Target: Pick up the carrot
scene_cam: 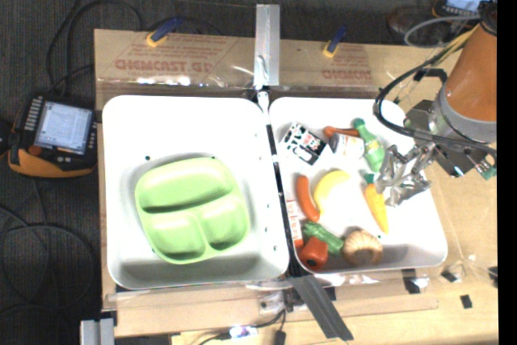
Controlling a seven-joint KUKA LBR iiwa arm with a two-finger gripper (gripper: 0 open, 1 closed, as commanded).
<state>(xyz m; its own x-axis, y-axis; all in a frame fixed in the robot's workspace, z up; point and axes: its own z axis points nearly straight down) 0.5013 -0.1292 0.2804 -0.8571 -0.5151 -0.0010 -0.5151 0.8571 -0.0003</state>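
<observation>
The carrot [376,208] is a small orange-yellow tapered piece lying in the right bin [420,242], pointing toward the front. My gripper [402,180] hangs just right of and slightly behind the carrot's upper end. Its metal fingers [391,172] are spread open with nothing between them. The carrot lies free on the bin floor, and I cannot tell whether a fingertip touches it.
Around the carrot lie a yellow banana [329,187], an orange-red sausage-like piece [305,196], a green bottle [369,146], a small can [347,143], a black-and-white box [304,141], a brown round item [362,245] and a red-and-green piece [317,246]. The left bin [121,117] holds a green divided plate [191,208].
</observation>
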